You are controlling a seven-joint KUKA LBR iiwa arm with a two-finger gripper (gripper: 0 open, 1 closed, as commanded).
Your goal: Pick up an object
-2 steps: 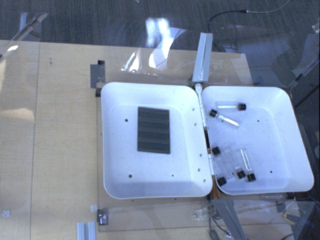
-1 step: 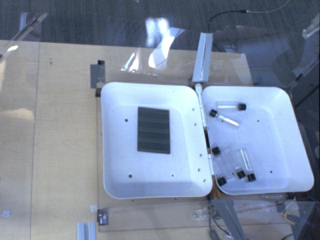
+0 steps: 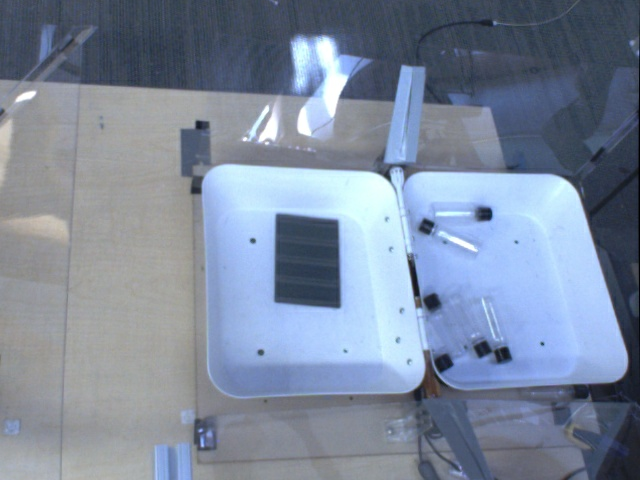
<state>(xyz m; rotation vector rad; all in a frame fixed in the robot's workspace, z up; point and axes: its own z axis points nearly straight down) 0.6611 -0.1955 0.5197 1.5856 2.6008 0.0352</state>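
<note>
- Pincer: whether it is open, closed or gripping anything cannot be told from this view.
- Right bin (image 3: 560,268): a shallow white tray in the right half of the frame, holding several clear vials with black caps, the candidate things for picking.
- Upper vial (image 3: 460,212): lies nearly level near the bin's upper left corner, cap toward the right.
- Second vial (image 3: 450,236): lies just below the first, slanted, cap toward the upper left; the two are close, and contact cannot be told.
- Lower vials (image 3: 488,326): a loose cluster in the bin's lower left part, with their black caps toward the bottom edge; a separate black cap (image 3: 432,301) sits near the left wall.
- Left bin (image 3: 230,298): a white tray touching the right bin along their shared edge; a dark ribbed rectangular pad (image 3: 307,260) lies flat at its centre.
- Metal bar (image 3: 405,118): a grey strip running from the bins' junction toward the top of the frame.
- Bench (image 3: 100,268): pale wood, bearing both bins.
- Floor (image 3: 180,18): dark carpet across the top of the frame, with a thin cable (image 3: 455,26) at upper right.
</note>
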